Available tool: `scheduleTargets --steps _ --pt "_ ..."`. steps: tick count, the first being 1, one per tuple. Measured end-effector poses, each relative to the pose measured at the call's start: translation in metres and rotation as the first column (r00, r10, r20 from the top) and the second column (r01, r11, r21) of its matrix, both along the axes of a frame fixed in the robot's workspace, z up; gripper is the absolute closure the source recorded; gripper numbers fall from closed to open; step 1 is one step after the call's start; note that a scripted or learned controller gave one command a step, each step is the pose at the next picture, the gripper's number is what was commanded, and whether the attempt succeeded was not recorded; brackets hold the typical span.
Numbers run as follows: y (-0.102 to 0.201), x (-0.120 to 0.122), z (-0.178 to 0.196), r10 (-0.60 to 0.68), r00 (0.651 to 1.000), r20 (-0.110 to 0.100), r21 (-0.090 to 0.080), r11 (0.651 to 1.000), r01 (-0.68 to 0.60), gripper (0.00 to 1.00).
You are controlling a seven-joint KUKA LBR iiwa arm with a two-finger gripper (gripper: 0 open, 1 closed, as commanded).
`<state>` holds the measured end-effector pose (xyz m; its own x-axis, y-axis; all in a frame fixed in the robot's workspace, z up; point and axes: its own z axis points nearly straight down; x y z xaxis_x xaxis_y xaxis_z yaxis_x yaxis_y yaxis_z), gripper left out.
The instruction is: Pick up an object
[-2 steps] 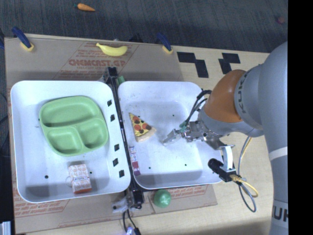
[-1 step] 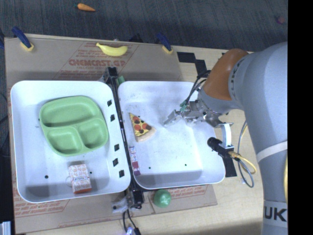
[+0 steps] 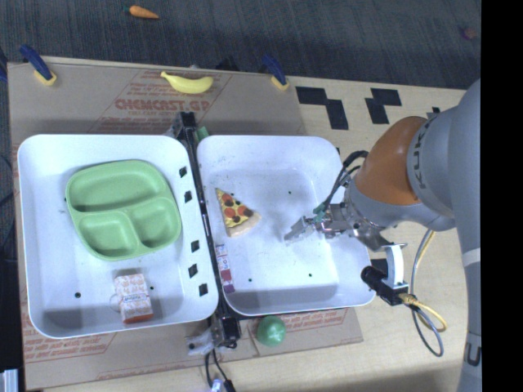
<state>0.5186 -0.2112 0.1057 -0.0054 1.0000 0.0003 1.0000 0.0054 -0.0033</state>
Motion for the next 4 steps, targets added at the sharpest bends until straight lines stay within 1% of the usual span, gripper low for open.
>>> scheduleTargets --steps 1,2,3,4 --pt "0.001 0.102 -0.014 0.0 1.0 0.002 0.001 1.0 0.0 0.0" --pt "0.001 0.102 -0.003 0.005 1.0 0.001 0.002 1.0 -0.005 1.0" --pt "0.002 0.102 -0.003 0.006 1.0 0.001 0.002 1.0 -0.006 0.0" --pt "0.0 0.021 0.1 -0.001 1.0 0.004 -0.001 1.0 0.001 0.0"
